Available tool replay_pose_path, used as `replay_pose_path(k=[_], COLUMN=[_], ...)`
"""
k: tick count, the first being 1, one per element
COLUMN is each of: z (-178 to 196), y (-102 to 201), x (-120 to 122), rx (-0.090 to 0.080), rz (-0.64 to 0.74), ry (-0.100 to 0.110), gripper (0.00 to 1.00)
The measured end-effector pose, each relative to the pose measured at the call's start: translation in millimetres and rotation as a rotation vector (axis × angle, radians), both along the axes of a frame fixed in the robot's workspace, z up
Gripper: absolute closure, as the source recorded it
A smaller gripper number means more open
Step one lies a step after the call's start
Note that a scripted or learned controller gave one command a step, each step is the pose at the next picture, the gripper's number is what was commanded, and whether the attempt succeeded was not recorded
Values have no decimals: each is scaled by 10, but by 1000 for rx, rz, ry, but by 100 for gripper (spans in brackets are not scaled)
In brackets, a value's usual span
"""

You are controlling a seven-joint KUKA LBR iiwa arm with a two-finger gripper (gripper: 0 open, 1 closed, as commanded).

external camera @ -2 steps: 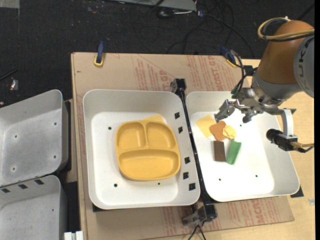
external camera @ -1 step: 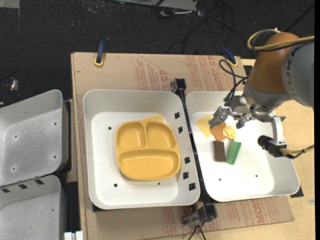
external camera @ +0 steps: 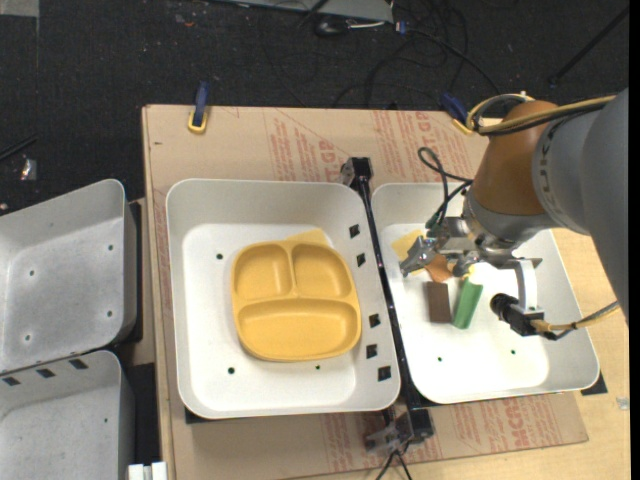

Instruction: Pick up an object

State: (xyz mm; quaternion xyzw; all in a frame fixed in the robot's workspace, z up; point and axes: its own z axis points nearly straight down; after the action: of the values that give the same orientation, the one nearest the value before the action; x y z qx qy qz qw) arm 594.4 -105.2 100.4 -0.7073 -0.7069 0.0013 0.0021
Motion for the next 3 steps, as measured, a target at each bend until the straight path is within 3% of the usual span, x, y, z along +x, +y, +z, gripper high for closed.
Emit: replay_pose_path(k=[1, 3], z=[139, 1351], y=[-6, 101], x=[14, -25], rx=[-1, -2], rz=[-1, 4], ry=[-5, -11], gripper=[100, 100])
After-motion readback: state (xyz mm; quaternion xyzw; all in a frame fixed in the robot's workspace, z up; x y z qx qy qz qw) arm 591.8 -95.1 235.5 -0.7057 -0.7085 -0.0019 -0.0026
